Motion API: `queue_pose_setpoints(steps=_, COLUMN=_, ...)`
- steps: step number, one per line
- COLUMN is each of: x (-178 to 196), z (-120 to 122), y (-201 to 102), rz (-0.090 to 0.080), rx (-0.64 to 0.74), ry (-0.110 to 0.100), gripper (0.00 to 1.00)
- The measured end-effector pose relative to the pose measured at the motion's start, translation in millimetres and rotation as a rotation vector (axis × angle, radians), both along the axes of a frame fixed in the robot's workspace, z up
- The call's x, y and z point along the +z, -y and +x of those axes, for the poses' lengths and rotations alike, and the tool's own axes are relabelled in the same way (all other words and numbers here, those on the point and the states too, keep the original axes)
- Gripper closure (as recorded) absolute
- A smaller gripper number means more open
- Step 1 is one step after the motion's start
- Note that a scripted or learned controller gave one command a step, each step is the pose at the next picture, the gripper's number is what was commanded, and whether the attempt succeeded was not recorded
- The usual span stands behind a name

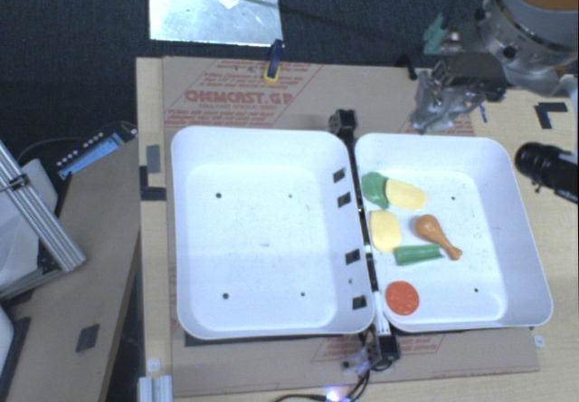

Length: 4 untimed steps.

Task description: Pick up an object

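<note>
I'm looking down on the bench and my gripper (441,110) hangs over the far rim of the right bin (516,210), up near the top right of the view, with nothing between its fingers that I can make out; whether it is open or closed I cannot tell from here. The things to pick all lie nearer to me than the gripper, clustered on the left half of that right bin, close to the divide between the two bins. I count five pieces: a yellow corn cob with a green husk (391,192) farthest back, a pale yellow piece (384,230) just below it, an orange-brown drumstick (434,234) beside that, a green wedge (416,254) touching the drumstick's lower end, and a red-orange disc (403,298) nearest the front rim, apart from the rest. The left bin (194,210) sits alongside, touching the right one.
</note>
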State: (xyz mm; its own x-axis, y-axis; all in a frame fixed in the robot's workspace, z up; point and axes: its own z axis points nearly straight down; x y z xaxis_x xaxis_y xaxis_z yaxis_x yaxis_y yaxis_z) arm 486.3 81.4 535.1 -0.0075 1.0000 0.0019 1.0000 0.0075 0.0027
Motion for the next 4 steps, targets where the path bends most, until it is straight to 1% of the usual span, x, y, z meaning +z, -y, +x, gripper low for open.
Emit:
queue_pose_setpoints(steps=2, x=0.0, z=0.0, y=-67.2, rz=0.0, rx=-0.002, ry=0.0, gripper=1.0)
queue_pose_setpoints(steps=3, x=0.2, z=22.7, y=49.8, rz=-0.005, rx=-0.019, ry=0.001, gripper=1.0)
queue_pose_setpoints(steps=4, x=0.2, z=-0.6, y=17.2, rz=-0.001, rx=-0.002, ry=0.0, gripper=1.0)
